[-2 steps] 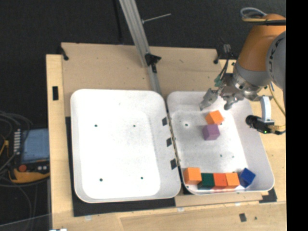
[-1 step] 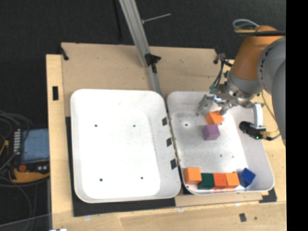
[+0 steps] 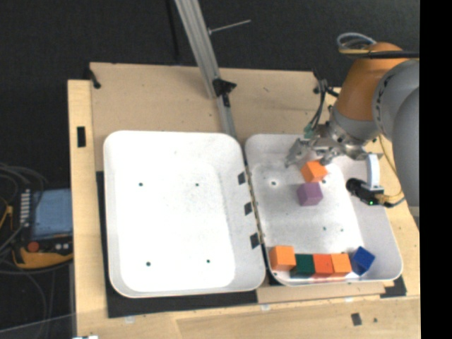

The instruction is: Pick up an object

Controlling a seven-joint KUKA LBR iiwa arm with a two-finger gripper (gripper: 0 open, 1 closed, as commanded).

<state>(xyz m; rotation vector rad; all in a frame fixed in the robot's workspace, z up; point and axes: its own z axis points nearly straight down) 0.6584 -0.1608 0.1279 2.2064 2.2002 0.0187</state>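
now, my hand (image 3: 313, 154): over the far part of the right bin (image 3: 374, 221), and i cannot tell whether it is released or clenched.
target: orange cube (image 3: 314, 170), just below my hand toward the near side, seemingly touching it; i cannot tell whether it is held or merely under the hand.
neighbour: purple cube (image 3: 309, 193) just nearer than the orange cube.
right bin holds: those 2, plus a row of 5 blocks (image 3: 321, 262) against the near wall.
left bin (image 3: 120, 189): white, beside the right one on the tabletop (image 3: 268, 94).
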